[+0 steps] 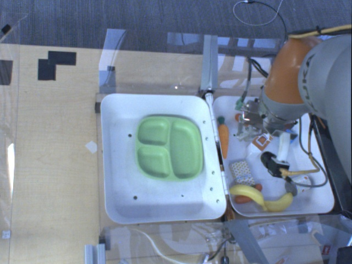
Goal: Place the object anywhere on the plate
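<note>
Object not yet picked out: carrot (223, 133), banana (263, 197) & other bits are seen in the right bin (324, 202), just beside & below the claw (250, 126). Claw state can't be told. Green plate (168, 147), well left of claw, is bare. Grasp, transfer, release all left, by the look of it.

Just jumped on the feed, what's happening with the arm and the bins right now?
The arm's gripper is down in the right bin, over a clutter of small things: a carrot by the divider, a banana at the near edge and a patterned block between them. Nothing can be seen in its grasp. The green divided plate sits in the left bin with nothing on it, so the placing is not yet done.
</note>
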Controlling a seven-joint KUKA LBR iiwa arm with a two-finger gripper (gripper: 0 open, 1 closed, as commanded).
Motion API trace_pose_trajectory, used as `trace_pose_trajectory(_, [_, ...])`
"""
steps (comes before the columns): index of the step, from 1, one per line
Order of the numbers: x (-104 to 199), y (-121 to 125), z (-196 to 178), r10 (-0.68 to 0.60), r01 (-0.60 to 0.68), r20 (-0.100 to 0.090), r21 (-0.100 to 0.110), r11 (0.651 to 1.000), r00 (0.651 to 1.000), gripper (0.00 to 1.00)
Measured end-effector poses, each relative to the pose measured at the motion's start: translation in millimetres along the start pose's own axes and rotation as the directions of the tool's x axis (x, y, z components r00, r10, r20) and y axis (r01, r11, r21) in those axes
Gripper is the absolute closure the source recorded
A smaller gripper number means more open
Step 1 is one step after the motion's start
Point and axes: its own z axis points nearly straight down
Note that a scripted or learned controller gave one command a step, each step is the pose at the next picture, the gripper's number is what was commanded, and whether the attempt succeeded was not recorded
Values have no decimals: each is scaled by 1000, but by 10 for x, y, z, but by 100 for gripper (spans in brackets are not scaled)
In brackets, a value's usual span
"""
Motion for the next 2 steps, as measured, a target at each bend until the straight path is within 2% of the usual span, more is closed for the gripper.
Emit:
trace_pose_trajectory(1, [583, 868, -10, -42, 42, -1, -3, 999, 999, 100])
trace_pose_trajectory(2, [268, 185, -5, 161, -161, -1, 1, 987, 987, 100])
